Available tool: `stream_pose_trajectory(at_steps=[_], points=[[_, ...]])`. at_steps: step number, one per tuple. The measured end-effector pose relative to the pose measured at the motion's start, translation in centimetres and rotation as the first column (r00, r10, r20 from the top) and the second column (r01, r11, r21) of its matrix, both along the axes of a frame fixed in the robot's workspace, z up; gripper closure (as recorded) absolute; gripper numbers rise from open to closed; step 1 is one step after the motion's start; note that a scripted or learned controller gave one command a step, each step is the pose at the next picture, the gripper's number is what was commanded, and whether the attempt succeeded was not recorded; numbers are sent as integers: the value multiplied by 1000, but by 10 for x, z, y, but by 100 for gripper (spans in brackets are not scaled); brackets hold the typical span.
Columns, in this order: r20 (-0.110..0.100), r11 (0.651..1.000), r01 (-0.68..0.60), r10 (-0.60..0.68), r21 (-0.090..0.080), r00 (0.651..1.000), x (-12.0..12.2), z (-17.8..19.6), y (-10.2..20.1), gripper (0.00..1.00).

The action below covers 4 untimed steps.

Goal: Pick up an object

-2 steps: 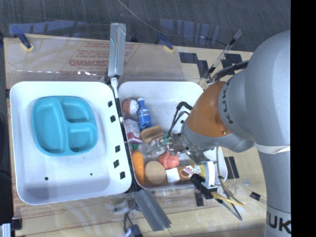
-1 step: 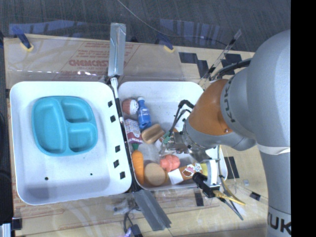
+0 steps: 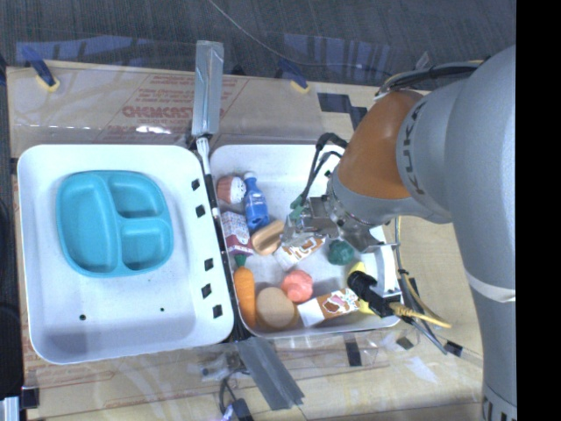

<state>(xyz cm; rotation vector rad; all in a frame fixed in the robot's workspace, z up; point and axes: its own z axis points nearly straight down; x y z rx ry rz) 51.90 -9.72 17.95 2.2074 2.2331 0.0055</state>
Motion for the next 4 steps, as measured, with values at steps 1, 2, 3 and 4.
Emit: stream_pose_trajectory(at_steps=[1, 2, 3, 4], points=[[-6, 1000, 1, -1, 0, 1000, -1, -3, -1, 0], [-10, 986, -164, 164, 0, 986, 80, -88, -23, 0], [-7, 985, -171, 171, 0, 985, 82, -76, -21, 100], [-12, 970, -242, 242, 7, 970, 135, 12, 88, 100]])
